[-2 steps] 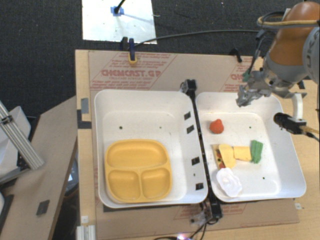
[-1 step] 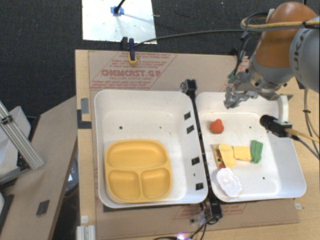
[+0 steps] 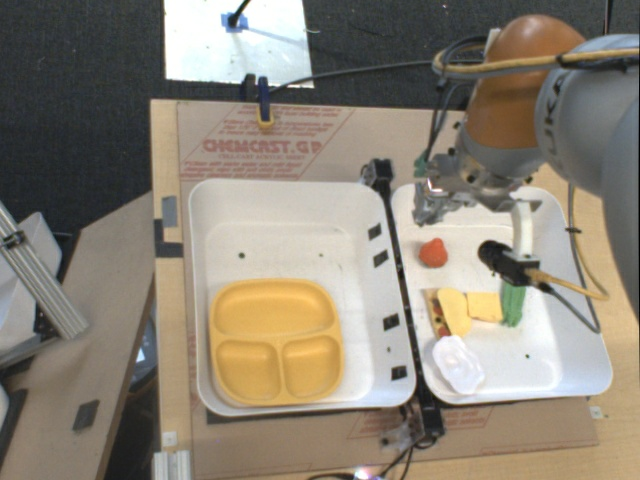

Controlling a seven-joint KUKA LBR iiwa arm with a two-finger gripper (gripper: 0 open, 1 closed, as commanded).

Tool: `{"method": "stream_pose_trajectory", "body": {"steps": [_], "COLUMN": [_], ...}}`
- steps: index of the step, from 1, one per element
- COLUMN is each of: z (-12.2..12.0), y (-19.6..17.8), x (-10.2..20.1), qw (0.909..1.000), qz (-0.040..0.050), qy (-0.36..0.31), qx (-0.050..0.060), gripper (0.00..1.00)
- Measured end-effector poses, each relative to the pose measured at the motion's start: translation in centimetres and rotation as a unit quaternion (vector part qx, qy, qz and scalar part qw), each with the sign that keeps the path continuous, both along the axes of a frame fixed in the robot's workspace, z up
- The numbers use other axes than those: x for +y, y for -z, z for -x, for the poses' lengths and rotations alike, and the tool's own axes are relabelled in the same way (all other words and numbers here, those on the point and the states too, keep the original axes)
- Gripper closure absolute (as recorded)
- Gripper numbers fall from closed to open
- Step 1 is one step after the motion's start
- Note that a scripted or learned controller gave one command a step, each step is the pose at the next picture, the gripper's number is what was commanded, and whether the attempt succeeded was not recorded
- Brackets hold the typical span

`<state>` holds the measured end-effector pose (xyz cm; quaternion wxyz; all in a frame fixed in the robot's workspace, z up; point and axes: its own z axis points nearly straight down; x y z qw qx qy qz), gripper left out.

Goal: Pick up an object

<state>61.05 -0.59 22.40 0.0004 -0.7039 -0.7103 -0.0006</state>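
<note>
My gripper (image 3: 428, 211) hangs over the back left corner of the right bin (image 3: 580, 353), under the grey arm with its orange band. A small red round object (image 3: 433, 253) lies just in front of and below it, apart from it. Nothing shows in the gripper's grasp. Further forward in the same bin lie a yellow block (image 3: 455, 311), a paler yellow piece (image 3: 485, 307) and a green object (image 3: 513, 304) close together. A white crumpled object (image 3: 458, 364) sits near the bin's front left corner.
The left bin (image 3: 290, 208) holds a yellow divided tray (image 3: 277, 340) at its front. A dark divider (image 3: 392, 268) runs between the bins. Cardboard (image 3: 270, 138) lies under both bins, with a white sheet (image 3: 235, 28) behind.
</note>
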Motion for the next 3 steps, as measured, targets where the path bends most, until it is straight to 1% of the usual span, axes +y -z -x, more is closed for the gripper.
{"method": "stream_pose_trajectory", "body": {"steps": [1, 2, 3], "z": [1.6, 2.6, 2.6], "y": [0.8, -0.4, -0.3], "x": [5.7, 10.3, 10.0], "qw": [1.0, 1.0, 1.0], "qz": [-0.0006, -0.0004, 0.0004], "qy": [-0.001, 0.0, 0.002], "qx": [0.0, -0.001, 0.0], "gripper": [1.0, 1.0, 0.0]}}
